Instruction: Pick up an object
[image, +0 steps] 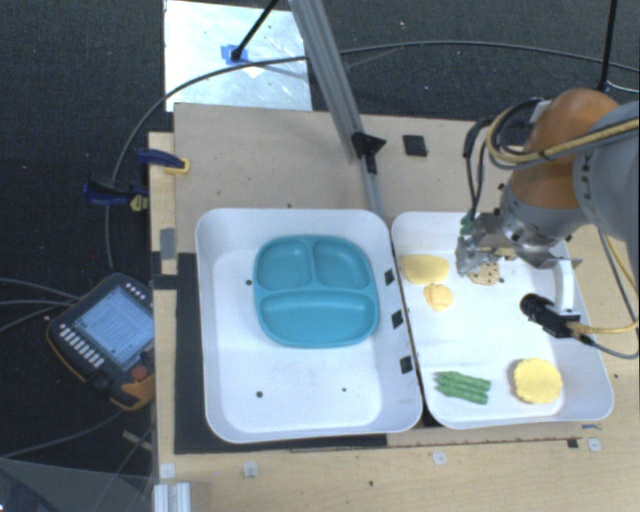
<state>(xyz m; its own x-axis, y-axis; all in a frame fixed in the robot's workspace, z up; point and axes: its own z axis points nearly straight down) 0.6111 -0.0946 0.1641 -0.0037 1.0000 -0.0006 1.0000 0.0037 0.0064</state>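
In the right bin (590, 400) lie several food pieces. There is a pale yellow wedge (424, 268), a small yellow lump (438, 296), a brown speckled cookie (488, 275), a bunch of green beans (462, 386) and a round yellow disc (537, 381). My gripper (478, 258) hangs low over the bin's upper middle, right at the cookie's left edge and just right of the yellow wedge. The gripper body hides part of the cookie.
The left bin (230, 400) bears a teal divided plate (316, 292). A black fitting with cable (546, 314) sticks out from the arm above the right bin. A grey pole (340, 90) slants across the bench's back. A teach pendant (105, 335) lies off the bench at left.
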